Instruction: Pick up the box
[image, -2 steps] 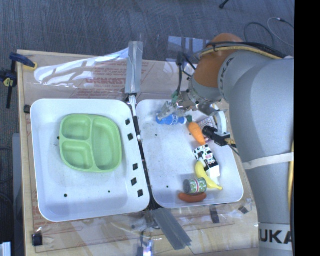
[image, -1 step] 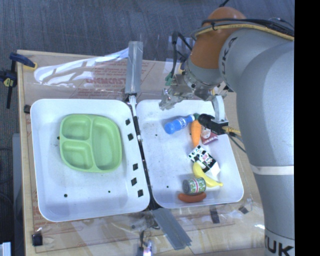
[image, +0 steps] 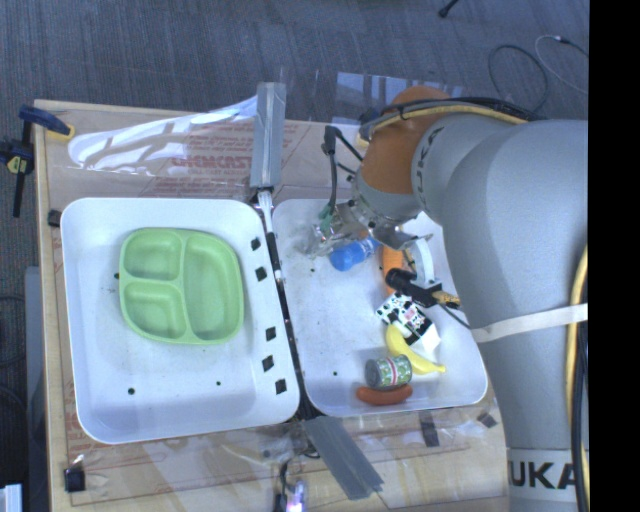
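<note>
Camera view, right bin. We are seeing the gripper (image: 335, 232) hanging low over the far corner of the right white bin (image: 330, 330), on the side next to the divider. The grey arm with its orange band (image: 400, 150) is reaching in over the bin's right rim. The tool is small and cluttered here, so we cannot tell whether it is open or closed, and we are seeing nothing held in it.

The small black-and-white patterned box (image: 405, 314) is lying in the same bin, well apart from the gripper, down and to the right in the view, partly under the arm. Its long axis seems to be running slantwise from upper left to lower right, though we are not sure of that.

A blue rounded object (image: 350, 256) is sitting just beside the gripper, on the line toward the box, with an orange carrot-like piece (image: 392, 262) a little further along. A yellow banana (image: 420, 358) is touching the box's near side.

We are judging that the approach has not begun. The coming move calls for a diagonal shift past the blue object, with the wrist turned across the box's short side. The risk is catching the banana.
</note>
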